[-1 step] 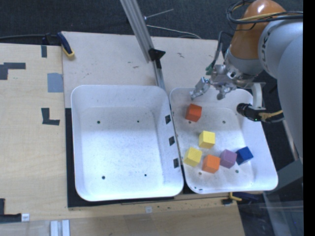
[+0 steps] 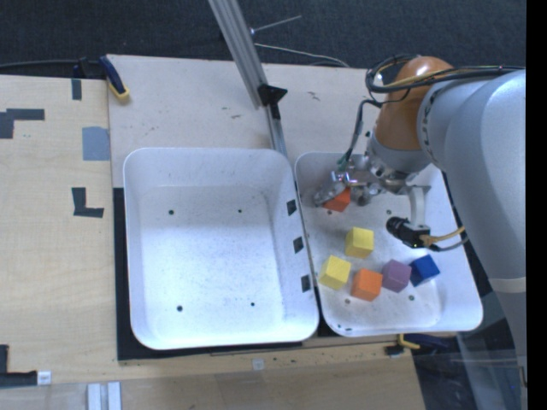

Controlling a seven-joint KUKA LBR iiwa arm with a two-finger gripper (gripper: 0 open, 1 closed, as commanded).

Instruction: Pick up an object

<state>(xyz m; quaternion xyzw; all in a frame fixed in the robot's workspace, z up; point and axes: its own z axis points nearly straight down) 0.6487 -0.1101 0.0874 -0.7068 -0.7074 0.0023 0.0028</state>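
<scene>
The gripper [image 2: 342, 190] sits over a small orange-red block [image 2: 337, 201] at the right white bin's [image 2: 453, 314] upper left; the jaws' state cannot be told, lift pending.

Pale wooden bench [image 2: 197, 101] spans frame; dark carpet floor [image 2: 128, 11] along top; grey tape patches [image 2: 96, 143] at left; metal pole [image 2: 239, 37] upper centre.

A single fixed camera looks down at a slant on both bins [image 2: 214, 165], arm [image 2: 479, 143] entering from right.
</scene>
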